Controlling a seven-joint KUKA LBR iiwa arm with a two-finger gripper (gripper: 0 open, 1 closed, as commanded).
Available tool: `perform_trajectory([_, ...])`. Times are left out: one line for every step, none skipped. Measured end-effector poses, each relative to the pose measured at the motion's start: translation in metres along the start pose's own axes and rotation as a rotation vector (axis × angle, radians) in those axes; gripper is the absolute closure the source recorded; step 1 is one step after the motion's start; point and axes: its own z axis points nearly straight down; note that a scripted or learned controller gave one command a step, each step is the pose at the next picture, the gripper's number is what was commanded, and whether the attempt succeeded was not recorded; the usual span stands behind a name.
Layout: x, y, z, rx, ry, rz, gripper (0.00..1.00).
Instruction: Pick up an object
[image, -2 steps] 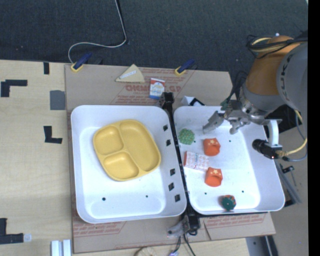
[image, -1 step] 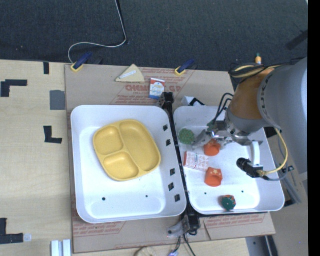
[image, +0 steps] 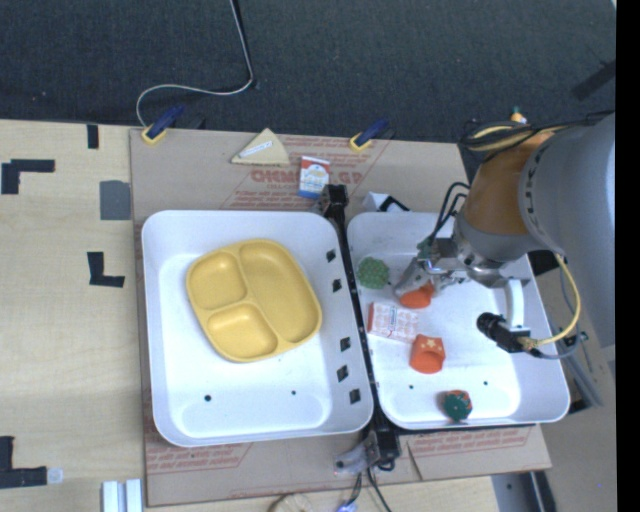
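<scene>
right bin (image: 540, 395) | claw (image: 424, 281) over orange piece (image: 416, 296) | near centre divider

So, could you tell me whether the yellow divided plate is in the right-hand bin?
No, the yellow plate lies in the left bin.

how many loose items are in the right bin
5. A green ball near the left wall, an orange piece under the pincer, a red-and-white packet at centre-left, an orange block below it, and a green-red ball near the front. The arm may hide more.
</scene>
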Motion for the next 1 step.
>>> perform_trajectory([0.0713,-0.0052,-0.0894,0.002,0.004,-0.002,1.0])
